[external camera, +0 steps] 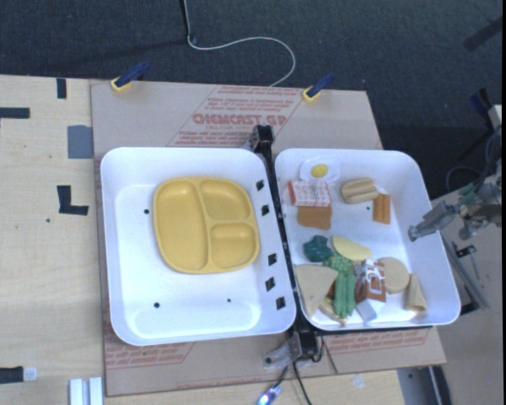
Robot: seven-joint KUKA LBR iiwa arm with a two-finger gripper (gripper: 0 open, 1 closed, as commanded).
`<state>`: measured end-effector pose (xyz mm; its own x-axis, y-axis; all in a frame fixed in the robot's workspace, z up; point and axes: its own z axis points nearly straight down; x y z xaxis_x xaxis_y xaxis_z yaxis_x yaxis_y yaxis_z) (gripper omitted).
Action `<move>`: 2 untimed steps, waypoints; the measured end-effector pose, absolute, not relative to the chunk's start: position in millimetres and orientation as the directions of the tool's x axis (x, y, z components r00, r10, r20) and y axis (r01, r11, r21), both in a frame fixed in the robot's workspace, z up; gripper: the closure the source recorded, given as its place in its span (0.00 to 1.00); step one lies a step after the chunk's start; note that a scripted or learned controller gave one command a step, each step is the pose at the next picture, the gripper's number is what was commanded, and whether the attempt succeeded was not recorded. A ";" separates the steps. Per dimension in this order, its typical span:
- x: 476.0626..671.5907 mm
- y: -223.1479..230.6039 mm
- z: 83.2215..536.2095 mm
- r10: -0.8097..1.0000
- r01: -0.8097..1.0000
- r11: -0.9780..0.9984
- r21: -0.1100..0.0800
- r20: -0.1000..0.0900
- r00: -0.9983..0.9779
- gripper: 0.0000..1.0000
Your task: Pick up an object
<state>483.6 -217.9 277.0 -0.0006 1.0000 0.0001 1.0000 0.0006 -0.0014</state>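
Nearest to us, along the front wall of the right bin (422, 180), we find the densest heap: a pale wedge (314, 285), a green strip (344, 292) lying across it, a small red-and-white carton (373, 282), a round tan disc (394, 274) and a cone-shaped piece (415, 294) pressed into the corner. They overlap and lean on one another — tipped in loose, we judge, not arranged — so a clean grasp here looks awkward.

A little farther in sit a dark teal lump (317, 248) and a yellow slice (351, 248), touching. Beyond them the pieces spread out: an orange-brown block (314, 218) with a red-printed packet (309, 194) against it, a small orange stick (381, 208), a tan bread roll (358, 190) and, at the far wall, a white cup with a yellow centre (318, 171). The roll and stick lie apart from their neighbours, which makes them the likeliest objects to pick.

The left bin (122, 251) holds a yellow divided tray (207, 224), flat and central — presumably the place for whatever gets lifted.

The end effector (423, 229) hangs at the right bin's outer rim, beside the pile, not over it; we cannot tell whether it is released or clenched, and nothing shows in it. The pick looks not yet begun.

Both bins rest on a cardboard sheet (228, 121) clamped to the worktop (34, 226) at its far edge, which should keep it from sliding.
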 end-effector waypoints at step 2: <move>486.3 -144.6 88.8 1.000 1.000 -0.004 0.010 -0.007 0.005 0.00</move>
